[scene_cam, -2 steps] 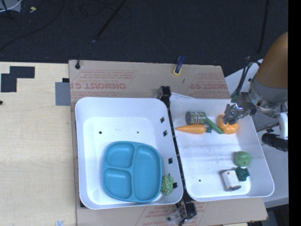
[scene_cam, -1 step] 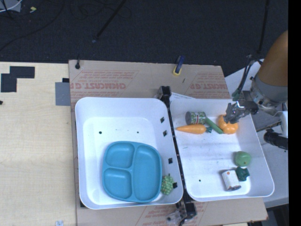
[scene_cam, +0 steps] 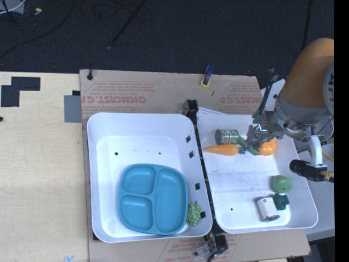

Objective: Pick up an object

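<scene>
In the right bin point(scene_cam: 305, 214) an orange carrot point(scene_cam: 221, 149) lies on its side, its green top pointing right. Just behind it a small can with a green label point(scene_cam: 227, 136) lies on its side. My gripper point(scene_cam: 255, 140) hangs low over the carrot's green top, between the carrot and a second orange piece point(scene_cam: 268, 148) to its right. A green round fruit point(scene_cam: 282, 184) rests near the bin's right wall. A small white and red box point(scene_cam: 266, 208) with a teal piece point(scene_cam: 281, 201) beside it sits at the front right.
The left bin point(scene_cam: 103, 146) holds a blue divided plate point(scene_cam: 152, 197) and a bunch of green grapes point(scene_cam: 193, 214) at its front right corner. A black divider point(scene_cam: 197, 157) runs between the bins. The grey and orange arm point(scene_cam: 308, 86) overhangs the right bin's far right corner.
</scene>
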{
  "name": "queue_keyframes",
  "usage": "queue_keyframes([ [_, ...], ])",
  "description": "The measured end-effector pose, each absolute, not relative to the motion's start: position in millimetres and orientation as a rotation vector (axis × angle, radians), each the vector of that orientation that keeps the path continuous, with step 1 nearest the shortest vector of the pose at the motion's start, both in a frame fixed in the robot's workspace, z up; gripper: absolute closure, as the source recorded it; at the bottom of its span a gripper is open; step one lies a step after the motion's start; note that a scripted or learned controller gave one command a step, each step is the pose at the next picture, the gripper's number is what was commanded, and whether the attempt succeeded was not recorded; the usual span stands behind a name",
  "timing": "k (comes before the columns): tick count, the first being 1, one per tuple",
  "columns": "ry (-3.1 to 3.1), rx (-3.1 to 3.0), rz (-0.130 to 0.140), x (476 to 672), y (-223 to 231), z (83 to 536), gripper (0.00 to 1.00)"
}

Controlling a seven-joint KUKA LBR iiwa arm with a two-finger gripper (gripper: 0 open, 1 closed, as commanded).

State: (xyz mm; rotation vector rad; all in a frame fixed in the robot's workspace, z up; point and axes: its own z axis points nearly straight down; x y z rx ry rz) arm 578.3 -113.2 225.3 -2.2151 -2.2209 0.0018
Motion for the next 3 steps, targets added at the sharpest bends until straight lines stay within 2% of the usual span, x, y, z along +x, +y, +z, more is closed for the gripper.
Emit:
queue_keyframes([
  [3, -2.222, -2.214, 0.003, 572.5, 28.1, 221.1, 1.00],
])
